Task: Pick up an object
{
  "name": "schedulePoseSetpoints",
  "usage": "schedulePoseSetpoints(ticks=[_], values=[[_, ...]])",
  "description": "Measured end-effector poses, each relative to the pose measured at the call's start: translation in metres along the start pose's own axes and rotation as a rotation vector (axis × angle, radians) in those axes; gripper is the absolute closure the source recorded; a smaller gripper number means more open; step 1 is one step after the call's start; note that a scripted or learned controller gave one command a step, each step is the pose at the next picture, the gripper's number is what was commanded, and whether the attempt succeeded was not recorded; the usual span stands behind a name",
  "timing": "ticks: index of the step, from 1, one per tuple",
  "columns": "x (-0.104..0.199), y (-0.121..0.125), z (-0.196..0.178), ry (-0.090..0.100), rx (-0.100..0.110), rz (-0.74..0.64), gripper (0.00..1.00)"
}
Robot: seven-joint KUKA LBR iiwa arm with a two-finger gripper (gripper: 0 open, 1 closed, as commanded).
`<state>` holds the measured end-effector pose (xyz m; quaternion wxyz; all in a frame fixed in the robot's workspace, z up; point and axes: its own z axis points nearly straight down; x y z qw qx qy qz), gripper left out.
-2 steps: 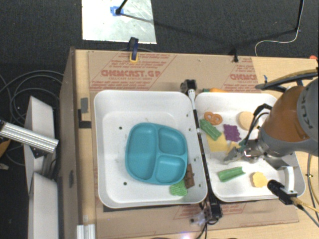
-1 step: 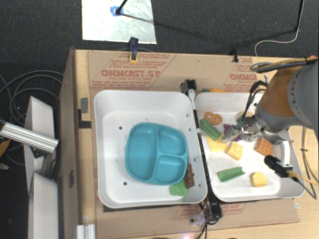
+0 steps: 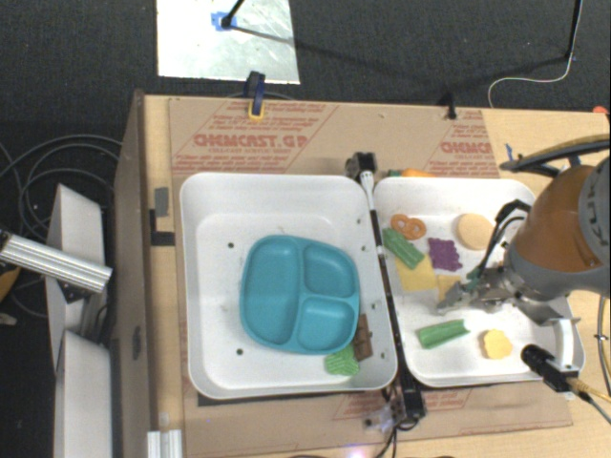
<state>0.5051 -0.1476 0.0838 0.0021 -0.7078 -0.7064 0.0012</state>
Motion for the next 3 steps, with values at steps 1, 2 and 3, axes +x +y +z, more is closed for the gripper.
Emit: schedulePoseSetpoints(ticks=[1,2,3], values=[[0.052,0.068,-0.001,-0.001,-0.011,-0.013,0.0],[0.042,0.153,-0.002,-0.004,0.004,-0.014,0.0],[0.041,0.153,-0.015,-0.006,-0.006,-0.012,1.0]])
